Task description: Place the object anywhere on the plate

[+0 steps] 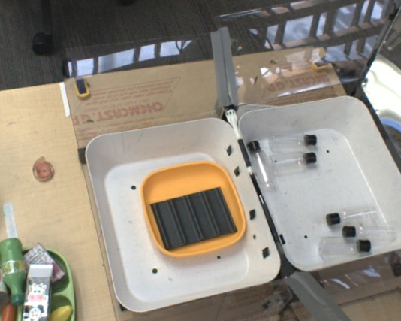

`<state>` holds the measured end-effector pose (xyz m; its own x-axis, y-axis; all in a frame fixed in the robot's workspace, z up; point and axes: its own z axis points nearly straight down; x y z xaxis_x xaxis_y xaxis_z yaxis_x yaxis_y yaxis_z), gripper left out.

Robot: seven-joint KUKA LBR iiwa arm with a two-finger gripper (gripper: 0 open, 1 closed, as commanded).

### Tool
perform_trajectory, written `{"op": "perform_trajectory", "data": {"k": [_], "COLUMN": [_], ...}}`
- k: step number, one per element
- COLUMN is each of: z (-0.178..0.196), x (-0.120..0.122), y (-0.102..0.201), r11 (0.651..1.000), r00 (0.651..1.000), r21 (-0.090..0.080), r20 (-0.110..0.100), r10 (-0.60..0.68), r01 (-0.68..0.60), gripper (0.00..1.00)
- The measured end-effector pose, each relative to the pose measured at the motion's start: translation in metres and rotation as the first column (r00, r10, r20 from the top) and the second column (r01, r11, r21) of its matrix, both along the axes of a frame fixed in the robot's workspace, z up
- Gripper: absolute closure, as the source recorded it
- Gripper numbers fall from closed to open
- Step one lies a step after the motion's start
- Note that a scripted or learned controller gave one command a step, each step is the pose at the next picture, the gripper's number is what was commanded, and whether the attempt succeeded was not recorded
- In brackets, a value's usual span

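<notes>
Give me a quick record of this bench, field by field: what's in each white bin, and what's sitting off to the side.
left bin: shallow white bin holding a yellow-orange square plastic plate
on plate: dark grey ridged rectangular block, lying flat in the plate's near half
right bin: shallow white bin holding five clear plastic tubes with black caps, two near the far side and three near the front right
beside bins: green plastic tray of toy food on the wooden tabletop at the view's left
</notes>
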<state>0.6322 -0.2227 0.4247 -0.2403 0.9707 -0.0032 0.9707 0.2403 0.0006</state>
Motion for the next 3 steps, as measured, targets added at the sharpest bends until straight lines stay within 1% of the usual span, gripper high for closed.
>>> {"op": "perform_trajectory", "data": {"k": [1, 2, 3], "z": [0.017, 0.017, 0.017], "x": [-0.015, -0.004, -0.029], "y": [0.001, 0.001, 0.001], "r11": [0.971, 0.845, 0.805], "r00": [0.971, 0.845, 0.805], "r21": [0.000, -0.001, 0.001], "r20": [0.000, 0.000, -0.002], "r10": [0.238, 0.535, 0.594], "r01": [-0.238, -0.535, -0.594], "gripper": [0.00, 0.00, 0.00]}}
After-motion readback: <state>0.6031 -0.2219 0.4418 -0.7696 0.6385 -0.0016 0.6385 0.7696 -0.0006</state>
